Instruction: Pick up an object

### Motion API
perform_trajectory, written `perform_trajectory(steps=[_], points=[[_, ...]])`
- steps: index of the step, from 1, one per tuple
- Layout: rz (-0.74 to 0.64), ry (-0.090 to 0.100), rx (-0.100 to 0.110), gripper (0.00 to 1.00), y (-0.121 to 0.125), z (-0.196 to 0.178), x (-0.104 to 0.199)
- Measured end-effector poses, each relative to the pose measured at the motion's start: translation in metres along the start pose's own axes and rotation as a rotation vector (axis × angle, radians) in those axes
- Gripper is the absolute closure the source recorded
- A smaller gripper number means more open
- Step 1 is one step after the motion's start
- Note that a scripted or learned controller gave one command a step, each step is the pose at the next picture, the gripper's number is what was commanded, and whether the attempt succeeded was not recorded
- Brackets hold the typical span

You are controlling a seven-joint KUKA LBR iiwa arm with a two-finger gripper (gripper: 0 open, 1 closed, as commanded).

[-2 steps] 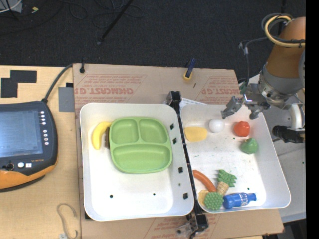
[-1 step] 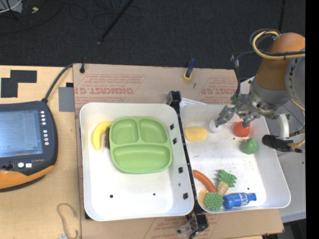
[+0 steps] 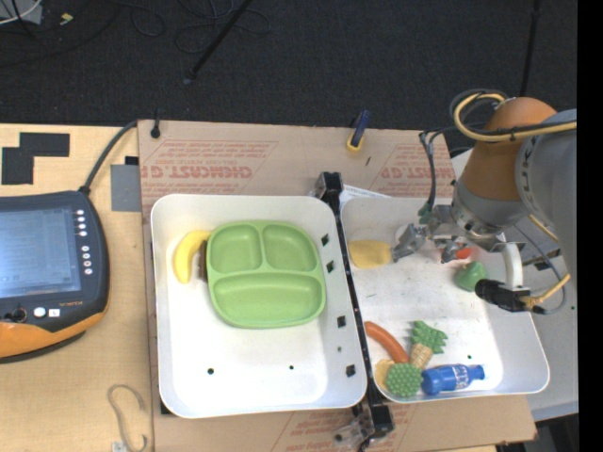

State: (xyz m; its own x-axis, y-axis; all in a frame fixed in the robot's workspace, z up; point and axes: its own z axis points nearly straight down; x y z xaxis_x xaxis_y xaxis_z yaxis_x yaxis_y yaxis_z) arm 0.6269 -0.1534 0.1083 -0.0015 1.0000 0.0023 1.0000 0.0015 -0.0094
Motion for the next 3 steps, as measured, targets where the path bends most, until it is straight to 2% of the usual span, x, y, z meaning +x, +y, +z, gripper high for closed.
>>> perform_trajectory(steps=[1,2,3], points=[[-0.001,-0.001,-0.004,0.0,0.0,0.022,0.002],[0.0,-0.001,-0.005,1.0,0.0,0.011,0.002],[0.002,-0.003,-0.013,1.0,0.006,-0.051,-0.003]])
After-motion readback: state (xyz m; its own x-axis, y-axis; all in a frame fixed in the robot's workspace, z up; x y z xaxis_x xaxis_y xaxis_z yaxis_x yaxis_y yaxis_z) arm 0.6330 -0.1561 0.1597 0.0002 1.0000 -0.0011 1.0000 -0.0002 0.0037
